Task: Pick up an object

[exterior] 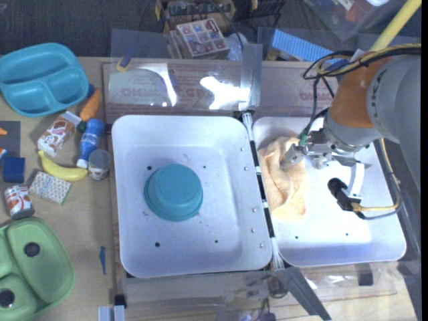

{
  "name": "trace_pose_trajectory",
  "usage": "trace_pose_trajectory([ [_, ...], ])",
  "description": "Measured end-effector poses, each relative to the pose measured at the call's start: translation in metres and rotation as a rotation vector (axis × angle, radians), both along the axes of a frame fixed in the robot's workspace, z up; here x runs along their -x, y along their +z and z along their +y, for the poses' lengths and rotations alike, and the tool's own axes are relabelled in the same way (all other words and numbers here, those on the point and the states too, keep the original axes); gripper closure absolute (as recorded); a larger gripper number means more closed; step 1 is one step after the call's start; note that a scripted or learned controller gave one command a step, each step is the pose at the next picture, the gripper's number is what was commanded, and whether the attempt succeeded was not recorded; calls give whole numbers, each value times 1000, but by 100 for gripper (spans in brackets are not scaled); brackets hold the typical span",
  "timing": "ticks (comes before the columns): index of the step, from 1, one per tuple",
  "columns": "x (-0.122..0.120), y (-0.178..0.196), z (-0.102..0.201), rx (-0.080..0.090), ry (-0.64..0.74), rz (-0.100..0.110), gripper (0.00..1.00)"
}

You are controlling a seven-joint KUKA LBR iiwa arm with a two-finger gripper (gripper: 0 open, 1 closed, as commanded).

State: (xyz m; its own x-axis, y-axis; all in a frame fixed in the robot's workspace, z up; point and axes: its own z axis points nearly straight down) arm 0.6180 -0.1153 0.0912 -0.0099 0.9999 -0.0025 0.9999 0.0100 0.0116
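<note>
Right bin (348, 246): end effector (292, 158) low over yellow cloth (284, 182)

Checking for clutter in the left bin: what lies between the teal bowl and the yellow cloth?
In the camera view, bare white bin floor, then the two bins' adjoining rims separate the teal bowl from the yellow cloth.

You cannot tell how the hand (292, 158) stands over the yellow cloth (284, 179): its tips blur into the fabric, and whether they touch it is unclear. The arm (374, 105) runs off the right edge. The green tray (30, 273) is cut off at the lower left corner. The labels on the small can (18, 201) and the carton (56, 135) on the worktop (87, 246) are too small to read.
</note>
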Motion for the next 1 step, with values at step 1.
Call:
trace_pose_trajectory([
  [1, -2, 12, 2, -1, 3, -6, 100],
])
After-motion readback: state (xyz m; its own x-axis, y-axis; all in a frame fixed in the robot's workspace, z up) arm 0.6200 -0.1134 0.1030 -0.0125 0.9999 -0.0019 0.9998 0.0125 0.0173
